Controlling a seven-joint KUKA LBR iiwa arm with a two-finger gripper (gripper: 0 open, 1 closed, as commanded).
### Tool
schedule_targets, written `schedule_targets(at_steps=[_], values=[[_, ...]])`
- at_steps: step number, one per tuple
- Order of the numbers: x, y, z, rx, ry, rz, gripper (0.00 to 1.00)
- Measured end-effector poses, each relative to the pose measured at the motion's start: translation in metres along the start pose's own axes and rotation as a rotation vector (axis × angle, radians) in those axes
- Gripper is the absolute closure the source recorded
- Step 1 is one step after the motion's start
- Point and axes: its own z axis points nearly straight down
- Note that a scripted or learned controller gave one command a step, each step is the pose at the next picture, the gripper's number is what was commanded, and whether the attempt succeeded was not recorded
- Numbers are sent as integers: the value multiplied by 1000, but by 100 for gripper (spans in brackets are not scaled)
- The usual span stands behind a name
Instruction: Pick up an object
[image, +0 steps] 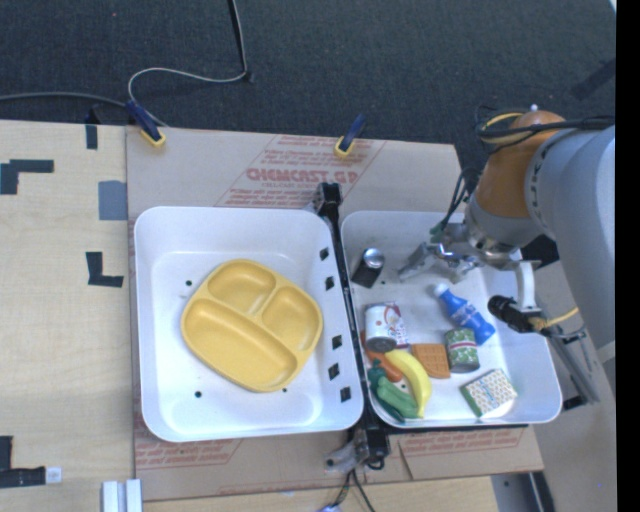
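Right bin, lying loose | black can (372, 264) near far-left corner | blue bottle (464, 313) tilted, mid-bin | white-and-red can (381, 325) on its side by left wall | yellow banana (413, 377) over green toy (392, 394), near edge | green tin (462, 351) | patterned box (488, 391), near-right corner

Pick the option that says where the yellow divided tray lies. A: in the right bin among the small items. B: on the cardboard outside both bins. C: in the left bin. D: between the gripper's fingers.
C: the yellow divided tray rests flat on the floor of the left bin, apart from the arm.
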Motion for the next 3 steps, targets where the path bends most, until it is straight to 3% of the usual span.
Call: schedule_targets(at_steps=[1, 2, 3], values=[[9, 35, 0, -1, 0, 0, 0], [14, 18, 0, 1, -1, 1, 0], [13, 33, 1, 0, 0, 0, 0]])
